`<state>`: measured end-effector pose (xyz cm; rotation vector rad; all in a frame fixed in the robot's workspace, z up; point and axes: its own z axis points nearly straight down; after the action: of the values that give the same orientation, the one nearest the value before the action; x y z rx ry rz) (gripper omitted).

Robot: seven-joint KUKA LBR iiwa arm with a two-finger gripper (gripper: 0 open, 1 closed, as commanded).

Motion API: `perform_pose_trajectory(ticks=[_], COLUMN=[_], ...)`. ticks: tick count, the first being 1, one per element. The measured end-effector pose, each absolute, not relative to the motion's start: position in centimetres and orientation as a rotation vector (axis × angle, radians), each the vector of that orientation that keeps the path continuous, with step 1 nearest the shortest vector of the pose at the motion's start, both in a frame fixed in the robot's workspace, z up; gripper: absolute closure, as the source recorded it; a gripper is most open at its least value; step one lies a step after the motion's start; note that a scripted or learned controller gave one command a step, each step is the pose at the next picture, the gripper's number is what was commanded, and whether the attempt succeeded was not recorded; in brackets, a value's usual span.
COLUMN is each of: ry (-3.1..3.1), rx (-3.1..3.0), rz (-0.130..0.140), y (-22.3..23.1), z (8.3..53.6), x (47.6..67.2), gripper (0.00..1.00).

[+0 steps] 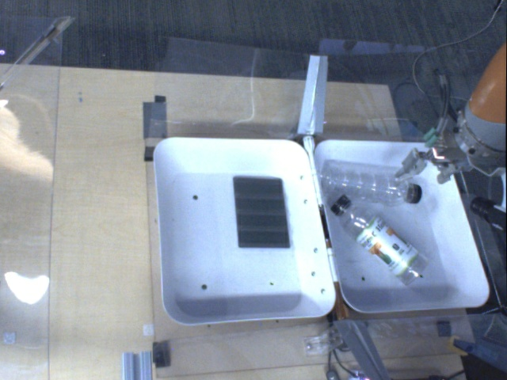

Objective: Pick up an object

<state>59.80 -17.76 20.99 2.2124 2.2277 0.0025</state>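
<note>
Clear plastic bottle w/ a label [386, 248] lies slanted in the right bin [467, 291], lower right of frame, black cap toward centre. Above it, a 2nd clear bottle [366, 185] lies crosswise. Left bin [182, 291] holds a dark ribbed block [261, 211]. Gripper [428, 165] – upper right, over the bin's far edge – fingers spread, nothing between them.

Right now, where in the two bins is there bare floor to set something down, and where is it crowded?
The left bin has bare floor all around the dark ridged pad at its middle, widest toward its left wall. The right bin is crowded: a clear bottle and a labelled bottle lie across it, and the gripper hangs at its far right. Only its near left corner is bare.
</note>
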Motion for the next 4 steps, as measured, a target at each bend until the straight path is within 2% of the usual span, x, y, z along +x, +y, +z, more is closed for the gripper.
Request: perform_pose_trajectory(ticks=[1, 2, 3, 4], ry=[2.337, 2.488, 2.540, 2.447], rx=[2.095, 1.891, 1.834, 2.122], rz=[0.003, 0.013, 0.009, -0.092], y=[-17.5, -15.3, -12.5, -12.6], z=[19.9, 9.0, 8.9, 8.2], x=[57.0, 53.2, 60.5, 64.5], gripper=[0.00, 0.00, 0.00, 0.00])
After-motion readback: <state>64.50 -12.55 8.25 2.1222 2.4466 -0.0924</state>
